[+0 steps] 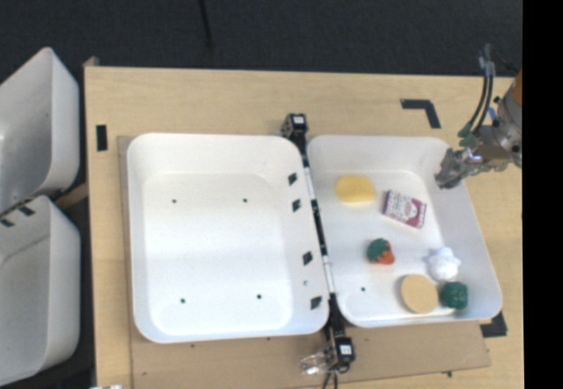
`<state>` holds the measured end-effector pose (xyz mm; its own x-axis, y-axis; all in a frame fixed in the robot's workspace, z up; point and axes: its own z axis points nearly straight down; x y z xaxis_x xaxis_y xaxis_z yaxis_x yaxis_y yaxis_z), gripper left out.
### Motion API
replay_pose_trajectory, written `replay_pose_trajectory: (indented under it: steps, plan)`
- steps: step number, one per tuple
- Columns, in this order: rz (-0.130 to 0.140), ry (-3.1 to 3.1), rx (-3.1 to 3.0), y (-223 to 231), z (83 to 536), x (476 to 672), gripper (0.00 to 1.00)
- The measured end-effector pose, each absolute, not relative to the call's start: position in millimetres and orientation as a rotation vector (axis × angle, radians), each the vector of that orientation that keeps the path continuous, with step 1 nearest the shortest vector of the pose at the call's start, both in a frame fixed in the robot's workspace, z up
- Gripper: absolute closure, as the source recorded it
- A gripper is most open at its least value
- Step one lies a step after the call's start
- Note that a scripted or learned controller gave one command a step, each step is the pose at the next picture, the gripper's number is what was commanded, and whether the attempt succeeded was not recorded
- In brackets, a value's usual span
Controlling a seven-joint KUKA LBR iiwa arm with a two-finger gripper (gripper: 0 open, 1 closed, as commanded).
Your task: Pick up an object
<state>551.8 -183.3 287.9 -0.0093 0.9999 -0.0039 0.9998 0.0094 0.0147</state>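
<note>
Objects lie in the right bin [479,242]: yellow sponge [355,189], maroon packet [405,209], tan disc [419,294]. Jaws [450,169] hover over its upper right rim; their state I cannot tell.

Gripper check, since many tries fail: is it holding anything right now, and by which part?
Nothing is held. The gripper sits at the right bin's upper right rim, apart from every object.
</note>
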Motion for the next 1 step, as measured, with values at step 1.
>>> replay_pose_trajectory:
  steps: [1]
  plan:
    - [-0.004,2.217,2.225,-203.6,276.1,487.0,1.0]
